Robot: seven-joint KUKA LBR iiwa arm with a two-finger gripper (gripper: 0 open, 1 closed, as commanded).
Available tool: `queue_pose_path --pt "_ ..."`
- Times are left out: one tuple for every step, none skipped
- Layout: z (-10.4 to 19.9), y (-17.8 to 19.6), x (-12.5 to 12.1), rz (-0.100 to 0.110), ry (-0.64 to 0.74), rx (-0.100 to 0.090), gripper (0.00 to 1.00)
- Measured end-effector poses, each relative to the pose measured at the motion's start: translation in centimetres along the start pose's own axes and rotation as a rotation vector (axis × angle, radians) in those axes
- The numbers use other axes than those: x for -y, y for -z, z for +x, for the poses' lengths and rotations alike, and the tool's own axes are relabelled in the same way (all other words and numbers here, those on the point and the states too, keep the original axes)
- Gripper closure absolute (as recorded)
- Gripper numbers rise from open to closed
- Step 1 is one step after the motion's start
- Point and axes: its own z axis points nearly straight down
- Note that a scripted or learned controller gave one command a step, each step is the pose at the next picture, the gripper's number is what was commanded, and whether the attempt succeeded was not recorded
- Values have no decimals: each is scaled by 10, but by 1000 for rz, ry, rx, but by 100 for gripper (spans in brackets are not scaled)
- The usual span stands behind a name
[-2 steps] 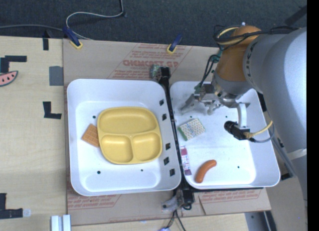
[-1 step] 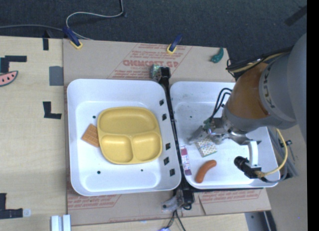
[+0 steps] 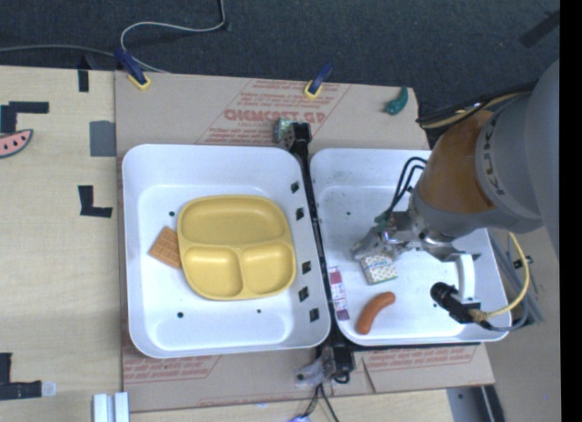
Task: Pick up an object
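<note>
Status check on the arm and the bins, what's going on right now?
Gripper low in right bin, over small patterned packet. Grasp unconfirmed. Toy sausage lies close by. Yellow divided plate sits in left bin.

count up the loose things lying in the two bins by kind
yellow divided plate: 1, left bin
tan cracker-like piece tucked at the plate's left edge: 1
orange sausage-shaped toy: 1, right bin
small speckled packet just under the gripper: 1
slim pink-and-white wrapper by the divider: 1
total: 5
</note>
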Motion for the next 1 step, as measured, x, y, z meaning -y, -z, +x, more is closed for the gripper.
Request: queue_pose_path --pt "55 101 -26 4 4 -3 100"
